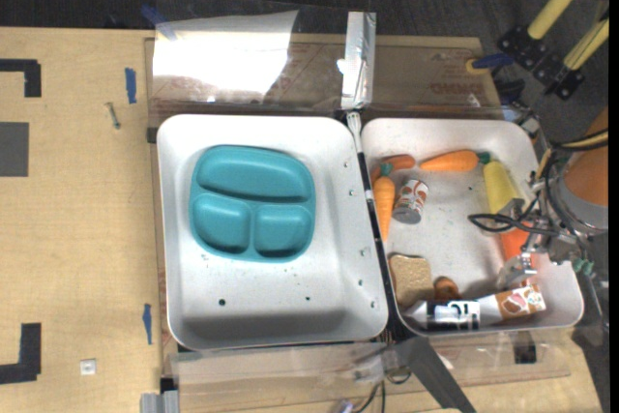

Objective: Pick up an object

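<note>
Here: left bin (184, 305) | teal tray (253, 201) (3 compartments) | right bin (455, 135) | 2 carrots (450, 162)

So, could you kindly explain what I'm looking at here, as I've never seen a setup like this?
This is one camera fixed above a bench, looking down at a slant. Two shallow white bins sit side by side. The left bin holds a teal divided plate. The right bin holds toy food: carrots, a corn cob, a bread slice, a small can and a bottle. The robot arm reaches in from the right, its gripper low over the right bin.
</note>
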Robot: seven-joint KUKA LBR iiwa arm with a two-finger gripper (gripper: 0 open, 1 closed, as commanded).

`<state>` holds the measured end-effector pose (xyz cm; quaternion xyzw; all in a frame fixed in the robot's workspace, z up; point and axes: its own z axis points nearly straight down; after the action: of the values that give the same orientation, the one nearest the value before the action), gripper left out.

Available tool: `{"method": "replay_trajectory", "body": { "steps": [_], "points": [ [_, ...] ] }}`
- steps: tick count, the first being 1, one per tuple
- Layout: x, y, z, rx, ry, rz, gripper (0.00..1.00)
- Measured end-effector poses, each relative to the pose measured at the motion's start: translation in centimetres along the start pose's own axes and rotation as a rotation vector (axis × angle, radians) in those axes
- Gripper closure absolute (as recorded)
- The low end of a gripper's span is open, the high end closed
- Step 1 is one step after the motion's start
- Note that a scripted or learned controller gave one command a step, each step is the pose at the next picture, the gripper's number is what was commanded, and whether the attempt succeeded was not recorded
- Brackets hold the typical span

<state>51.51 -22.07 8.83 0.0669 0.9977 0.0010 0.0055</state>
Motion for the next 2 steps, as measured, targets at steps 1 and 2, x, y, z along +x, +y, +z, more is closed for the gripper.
{"method": "replay_trajectory", "body": {
  "steps": [1,2],
  "points": [
    [-0.4,0.0,-1.3,0.004,-0.013,-0.002,1.00],
    [-8.3,2.8,0.0,0.003,-0.001,-0.244,1.00]
  ]
}}
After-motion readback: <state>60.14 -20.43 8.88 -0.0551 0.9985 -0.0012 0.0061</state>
